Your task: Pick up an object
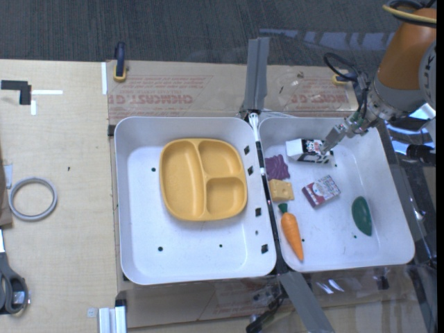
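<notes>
Nearest the camera, a carrot lies at the front of the right bin, with a small red packet and a green object behind it. To pick well, the gripper should centre over the black-and-white box at the back before closing. How wide the jaws stand cannot be told; their tip looks to touch that box.

My hand sits low in the right bin, at a small black-and-white box. Nearby lie a purple piece, cracker, carrot, red packet and green item. Left bin holds a yellow divided plate.
</notes>
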{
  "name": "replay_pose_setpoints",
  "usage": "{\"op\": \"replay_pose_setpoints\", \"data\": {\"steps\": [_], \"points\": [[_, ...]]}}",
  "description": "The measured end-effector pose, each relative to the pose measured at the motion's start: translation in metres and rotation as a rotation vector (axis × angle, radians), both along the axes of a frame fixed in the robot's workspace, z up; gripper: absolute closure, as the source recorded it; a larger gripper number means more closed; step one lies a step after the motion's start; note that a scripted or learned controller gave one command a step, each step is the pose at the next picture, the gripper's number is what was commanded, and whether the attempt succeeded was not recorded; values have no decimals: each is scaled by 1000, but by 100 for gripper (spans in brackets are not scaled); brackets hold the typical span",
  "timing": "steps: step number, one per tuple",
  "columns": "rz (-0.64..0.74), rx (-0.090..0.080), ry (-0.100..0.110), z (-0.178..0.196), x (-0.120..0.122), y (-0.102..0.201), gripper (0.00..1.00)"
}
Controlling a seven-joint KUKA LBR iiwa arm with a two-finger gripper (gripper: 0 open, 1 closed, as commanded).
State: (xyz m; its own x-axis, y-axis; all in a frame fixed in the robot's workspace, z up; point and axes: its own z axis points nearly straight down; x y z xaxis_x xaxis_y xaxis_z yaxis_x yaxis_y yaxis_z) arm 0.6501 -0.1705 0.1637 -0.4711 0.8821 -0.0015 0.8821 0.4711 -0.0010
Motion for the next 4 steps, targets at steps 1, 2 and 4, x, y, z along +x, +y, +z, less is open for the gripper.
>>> {"op": "replay_pose_setpoints", "data": {"steps": [1, 2, 4], "points": [[-178, 0, 0, -72, -4, -1, 0], [-175, -3, -1, -62, -4, -1, 100], [-483, 4, 0, -71, -3, -41, 0]]}}
